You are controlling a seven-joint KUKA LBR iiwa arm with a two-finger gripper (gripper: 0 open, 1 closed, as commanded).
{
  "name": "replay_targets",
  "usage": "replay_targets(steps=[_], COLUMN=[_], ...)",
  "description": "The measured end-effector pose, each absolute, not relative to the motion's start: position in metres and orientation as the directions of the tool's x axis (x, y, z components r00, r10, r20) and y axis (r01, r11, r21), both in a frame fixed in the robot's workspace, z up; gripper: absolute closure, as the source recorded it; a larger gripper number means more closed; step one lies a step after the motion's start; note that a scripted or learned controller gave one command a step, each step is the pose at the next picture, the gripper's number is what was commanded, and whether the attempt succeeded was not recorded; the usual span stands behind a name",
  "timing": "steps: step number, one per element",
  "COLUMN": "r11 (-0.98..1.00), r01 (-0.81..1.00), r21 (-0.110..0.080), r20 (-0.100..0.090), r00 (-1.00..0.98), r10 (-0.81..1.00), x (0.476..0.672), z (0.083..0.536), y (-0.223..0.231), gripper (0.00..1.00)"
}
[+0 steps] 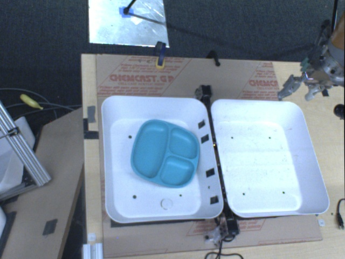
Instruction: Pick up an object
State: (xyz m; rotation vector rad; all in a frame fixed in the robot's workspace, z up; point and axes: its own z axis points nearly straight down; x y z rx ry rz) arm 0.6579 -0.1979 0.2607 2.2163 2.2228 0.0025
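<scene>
A blue divided plate (165, 152) with three compartments lies flat in the middle of the left white bin (116, 117). My gripper (299, 90) hovers at the far right, above the bench just beyond the back right corner of the right white bin (310, 144). Its two grey fingers are spread apart with nothing between them. The gripper is well away from the plate.
A small pale disc (166, 203) lies on the left bin's floor near its front wall. Black clips (205, 139) run along the seam between the bins. A shiny foil sheet (128, 14) lies on the dark floor behind the bench. Metal rails (19, 150) stand at left.
</scene>
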Motion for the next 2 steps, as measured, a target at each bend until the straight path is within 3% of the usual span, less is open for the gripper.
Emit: replay_targets(steps=[2], r11=[-0.002], r01=[1.000], r21=[-0.009], r20=[0.004], r00=[0.002], r10=[1.000], x=[0.490], z=[0.160], y=[-0.196], gripper=[0.00])
